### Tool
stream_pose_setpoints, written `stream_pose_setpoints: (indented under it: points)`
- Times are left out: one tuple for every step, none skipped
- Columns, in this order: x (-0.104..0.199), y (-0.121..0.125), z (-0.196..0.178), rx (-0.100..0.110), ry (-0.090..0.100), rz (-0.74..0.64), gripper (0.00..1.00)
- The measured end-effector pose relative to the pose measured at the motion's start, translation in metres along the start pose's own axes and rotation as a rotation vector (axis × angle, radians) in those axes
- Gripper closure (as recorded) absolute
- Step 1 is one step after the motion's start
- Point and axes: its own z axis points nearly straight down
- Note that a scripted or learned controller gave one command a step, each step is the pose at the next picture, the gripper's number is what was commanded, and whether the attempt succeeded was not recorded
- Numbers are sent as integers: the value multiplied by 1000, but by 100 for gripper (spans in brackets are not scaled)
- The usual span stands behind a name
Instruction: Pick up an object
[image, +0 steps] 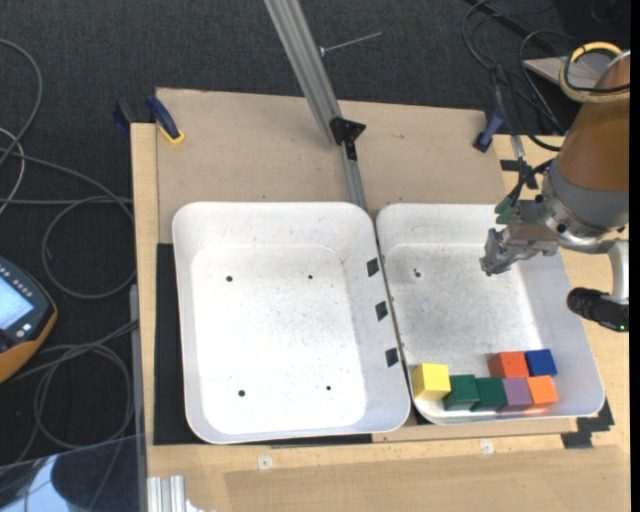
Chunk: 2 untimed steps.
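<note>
Single fixed camera above the bench (300, 130), looking down at a slant, both bins (200, 240) in view

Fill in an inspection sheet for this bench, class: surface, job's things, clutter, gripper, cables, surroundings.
Surface: wooden bench bearing a left bin and a right bin, side by side.
Job's things: blocks clustered at the right bin's near edge; yellow, green, purple, orange, blue, red.
Clutter: nothing seen.
Gripper: gripper hangs above the right bin's far end, apart from the blocks.
Cables: black cables looped on the floor at left.
Surroundings: blue clamps at the bench's far corners; metal pole; dark carpet.
</note>
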Motion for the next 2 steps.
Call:
stream_pose_setpoints:
  points:
    - [0,1,-13,6,1,0,100]
    - [46,8,-11,9,3,-4,100]
